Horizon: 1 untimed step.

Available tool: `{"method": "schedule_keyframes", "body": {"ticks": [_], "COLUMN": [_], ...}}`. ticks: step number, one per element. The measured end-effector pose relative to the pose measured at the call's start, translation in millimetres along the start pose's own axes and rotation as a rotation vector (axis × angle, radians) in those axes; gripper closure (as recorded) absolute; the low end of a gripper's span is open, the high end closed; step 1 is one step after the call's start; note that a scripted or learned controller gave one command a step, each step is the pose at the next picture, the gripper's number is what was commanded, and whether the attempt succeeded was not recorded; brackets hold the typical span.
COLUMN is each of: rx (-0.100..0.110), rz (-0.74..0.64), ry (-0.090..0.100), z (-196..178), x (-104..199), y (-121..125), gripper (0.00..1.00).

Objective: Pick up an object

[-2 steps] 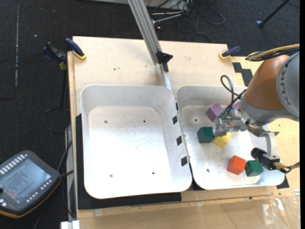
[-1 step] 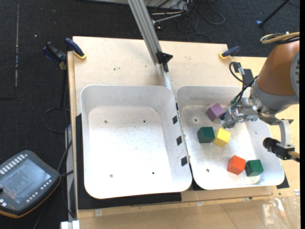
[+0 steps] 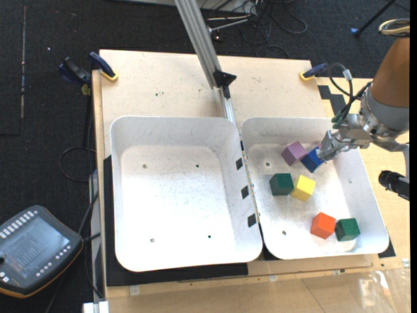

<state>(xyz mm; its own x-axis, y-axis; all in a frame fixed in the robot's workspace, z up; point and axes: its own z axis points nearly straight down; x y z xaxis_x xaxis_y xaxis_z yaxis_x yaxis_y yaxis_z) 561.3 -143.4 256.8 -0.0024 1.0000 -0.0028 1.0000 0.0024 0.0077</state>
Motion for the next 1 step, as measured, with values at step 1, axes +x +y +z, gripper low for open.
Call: {"method": "schedule_keyframes", "body": {"ticks": [1], "rx": [0.002], "rz": [-0.001], "ry": [0.001], "z": [-40.7], "x": [-0.2], "y": [1.7], "gripper": [1.0]}}
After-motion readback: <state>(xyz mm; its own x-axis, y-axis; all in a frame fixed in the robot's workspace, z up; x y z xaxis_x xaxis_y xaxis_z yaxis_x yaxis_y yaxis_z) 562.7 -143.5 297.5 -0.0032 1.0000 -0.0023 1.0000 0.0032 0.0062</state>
